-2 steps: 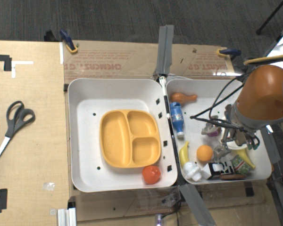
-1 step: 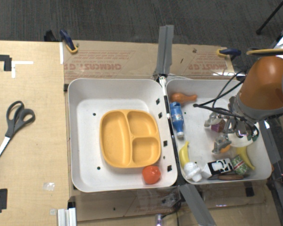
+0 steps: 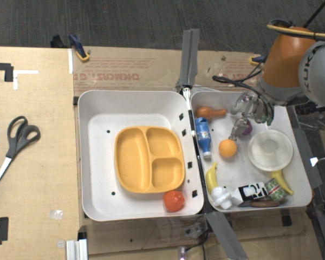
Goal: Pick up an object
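My gripper [image 3: 242,121] hangs low over the back of the right bin [image 3: 299,145], below the orange band of the arm [image 3: 284,58]. Right under its tip lies a small purple object [image 3: 247,128], partly hidden by the gripper; I cannot tell whether they touch. An orange ball [image 3: 227,148] sits just in front and to the left of the gripper. A white bowl [image 3: 270,149] stands to its right. An orange carrot-like piece [image 3: 211,112] lies to the left, at the bin's back.
The right bin also holds a blue bottle [image 3: 203,135], two bananas [image 3: 210,176] [image 3: 282,181], a black-and-white box [image 3: 251,191] and a green can [image 3: 274,188]. The left bin [image 3: 92,145] holds a yellow divided plate [image 3: 150,158] and a red tomato [image 3: 174,200]. Scissors [image 3: 16,140] lie on the bench.
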`<state>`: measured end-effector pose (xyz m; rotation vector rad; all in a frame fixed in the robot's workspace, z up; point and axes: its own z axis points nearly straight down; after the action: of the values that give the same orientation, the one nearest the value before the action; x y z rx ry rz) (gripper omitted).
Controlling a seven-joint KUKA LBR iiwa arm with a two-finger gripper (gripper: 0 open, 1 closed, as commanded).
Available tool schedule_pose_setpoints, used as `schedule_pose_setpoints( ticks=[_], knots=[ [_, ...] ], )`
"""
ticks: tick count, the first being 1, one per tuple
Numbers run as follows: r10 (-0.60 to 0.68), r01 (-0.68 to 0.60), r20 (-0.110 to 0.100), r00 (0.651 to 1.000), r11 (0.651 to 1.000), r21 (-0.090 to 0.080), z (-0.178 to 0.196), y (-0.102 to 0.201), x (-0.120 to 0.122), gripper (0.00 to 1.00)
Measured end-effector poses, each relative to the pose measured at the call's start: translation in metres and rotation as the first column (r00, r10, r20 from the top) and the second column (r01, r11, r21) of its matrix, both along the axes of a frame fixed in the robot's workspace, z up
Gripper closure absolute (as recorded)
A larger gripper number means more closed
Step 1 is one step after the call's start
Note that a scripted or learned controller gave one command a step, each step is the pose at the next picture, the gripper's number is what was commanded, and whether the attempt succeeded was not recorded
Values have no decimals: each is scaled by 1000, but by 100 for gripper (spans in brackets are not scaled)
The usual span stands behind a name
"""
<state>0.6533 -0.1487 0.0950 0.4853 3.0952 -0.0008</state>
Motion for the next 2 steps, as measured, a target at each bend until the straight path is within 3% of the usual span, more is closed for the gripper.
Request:
schedule_pose_setpoints(
  ticks=[1,2],
  knots=[
    [-57,57,-6,998,998,1,-1,11,-84,0],
    [-207,207,-5,978,978,2,-3,56,-42,0]
  ],
)
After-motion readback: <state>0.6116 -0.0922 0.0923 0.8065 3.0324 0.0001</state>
